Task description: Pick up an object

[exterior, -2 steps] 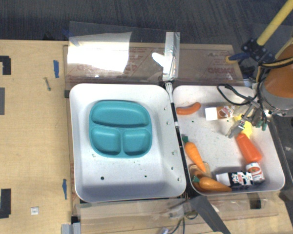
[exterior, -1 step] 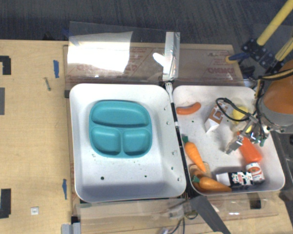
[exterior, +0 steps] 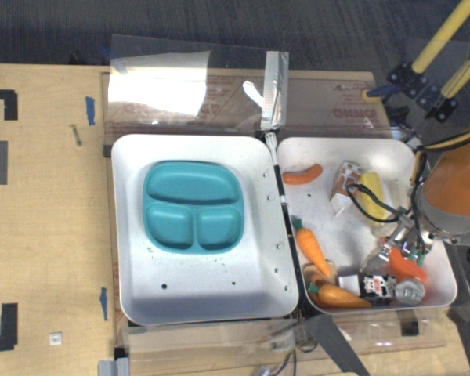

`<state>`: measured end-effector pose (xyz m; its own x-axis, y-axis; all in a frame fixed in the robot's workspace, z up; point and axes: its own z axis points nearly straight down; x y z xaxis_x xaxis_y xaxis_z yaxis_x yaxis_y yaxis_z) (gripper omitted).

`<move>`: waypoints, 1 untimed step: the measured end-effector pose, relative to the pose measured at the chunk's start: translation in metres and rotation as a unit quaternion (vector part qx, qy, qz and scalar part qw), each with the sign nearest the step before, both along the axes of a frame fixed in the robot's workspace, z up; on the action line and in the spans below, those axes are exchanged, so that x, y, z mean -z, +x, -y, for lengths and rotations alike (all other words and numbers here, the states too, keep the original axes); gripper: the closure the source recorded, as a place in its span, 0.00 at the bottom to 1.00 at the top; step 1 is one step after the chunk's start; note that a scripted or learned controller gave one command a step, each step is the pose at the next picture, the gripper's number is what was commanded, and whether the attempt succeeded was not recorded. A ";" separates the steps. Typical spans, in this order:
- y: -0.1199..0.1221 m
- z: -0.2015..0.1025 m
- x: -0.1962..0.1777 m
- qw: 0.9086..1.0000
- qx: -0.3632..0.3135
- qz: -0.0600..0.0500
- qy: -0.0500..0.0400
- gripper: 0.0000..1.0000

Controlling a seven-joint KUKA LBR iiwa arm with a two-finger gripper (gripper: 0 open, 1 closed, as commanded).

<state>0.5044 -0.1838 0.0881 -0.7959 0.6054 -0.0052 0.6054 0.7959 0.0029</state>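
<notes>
In the right bin, the gripper hangs low over crowded toys near a carrot and banana; its grip cannot be made out, and the clutter may spoil a grasp.

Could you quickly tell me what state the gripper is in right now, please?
Gripper: low over the right bin, among the toy items; whether it is open, closed or holding anything cannot be told.

floor: dark grey carpet | bench: tan board, black marks, blue tape
</notes>
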 end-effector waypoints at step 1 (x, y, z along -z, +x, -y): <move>0.105 -0.017 0.000 0.992 -0.123 0.002 -0.001 0.00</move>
<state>0.6091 -0.1669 0.0878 -0.9192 0.3936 -0.0093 0.3936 0.9193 0.0023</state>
